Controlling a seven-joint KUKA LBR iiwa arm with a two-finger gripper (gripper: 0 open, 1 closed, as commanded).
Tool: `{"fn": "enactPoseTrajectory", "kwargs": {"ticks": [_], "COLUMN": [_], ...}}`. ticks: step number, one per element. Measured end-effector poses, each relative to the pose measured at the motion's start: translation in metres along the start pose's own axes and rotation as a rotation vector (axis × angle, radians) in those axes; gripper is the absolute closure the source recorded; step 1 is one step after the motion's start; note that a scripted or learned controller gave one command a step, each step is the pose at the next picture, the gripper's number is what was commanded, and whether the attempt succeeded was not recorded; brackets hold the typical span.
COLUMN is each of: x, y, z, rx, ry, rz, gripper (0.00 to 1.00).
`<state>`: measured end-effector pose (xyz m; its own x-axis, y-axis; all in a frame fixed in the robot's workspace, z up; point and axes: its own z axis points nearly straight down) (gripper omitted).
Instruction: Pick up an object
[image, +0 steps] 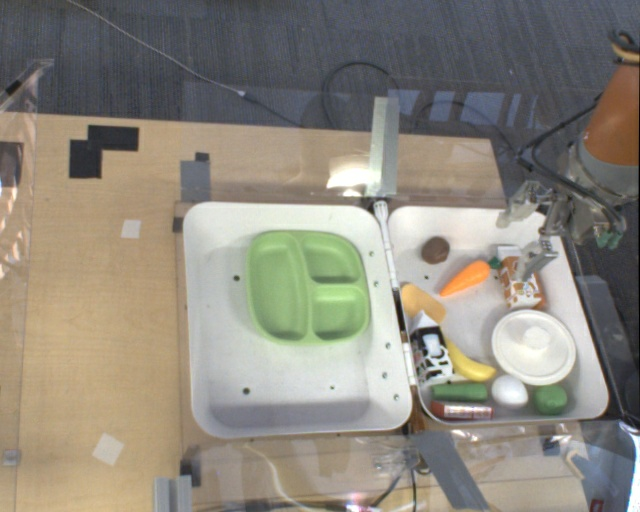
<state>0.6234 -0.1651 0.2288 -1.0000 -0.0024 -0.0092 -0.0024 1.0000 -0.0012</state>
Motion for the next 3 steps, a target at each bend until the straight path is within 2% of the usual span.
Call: {"fn": "enactPoseTrajectory", "kwargs": {"ticks": [1,2,3], "x": [-0.044,0.022,-0.005], "y": [-0.023,0.047,0.082], "z": [0.14,0.14,0.14], "rx": [0.0,-0.003,-0.002], "ry": [0.011,-0.001,-0.002], "rz": [0.002,-0.076,-0.016], "gripper": [0.0,0.0,0.0]}}
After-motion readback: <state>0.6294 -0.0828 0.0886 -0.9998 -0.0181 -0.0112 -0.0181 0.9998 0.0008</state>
